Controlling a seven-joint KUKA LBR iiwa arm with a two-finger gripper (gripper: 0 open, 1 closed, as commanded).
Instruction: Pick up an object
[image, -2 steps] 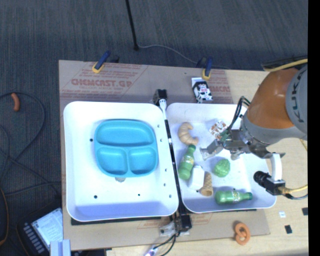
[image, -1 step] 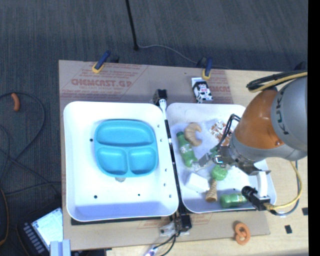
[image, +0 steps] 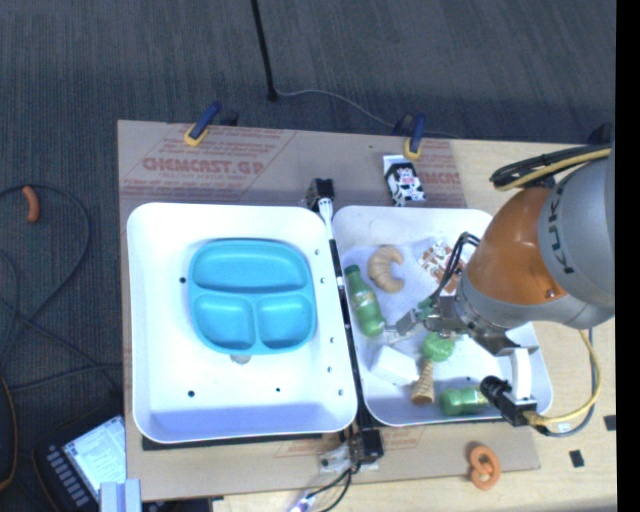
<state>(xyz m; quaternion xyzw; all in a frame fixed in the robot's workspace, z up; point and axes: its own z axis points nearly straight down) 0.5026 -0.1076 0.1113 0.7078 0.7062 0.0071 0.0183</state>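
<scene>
1. Low over the right bin (image: 520, 400), my pincer (image: 432, 322) hangs by a green ball (image: 438, 348); whether it is open or closed I cannot tell.
2. Right bin contents: one croissant (image: 386, 268), one green bottle (image: 364, 303), one green ball, one cone (image: 426, 382), one green block (image: 463, 400), one white piece (image: 394, 364).
3. Left bin (image: 160, 400) holds one blue tray (image: 251, 294) with three compartments.
4. Both bins sit on a brown tabletop (image: 200, 170) with two clamps, over dark carpet (image: 80, 60).
</scene>
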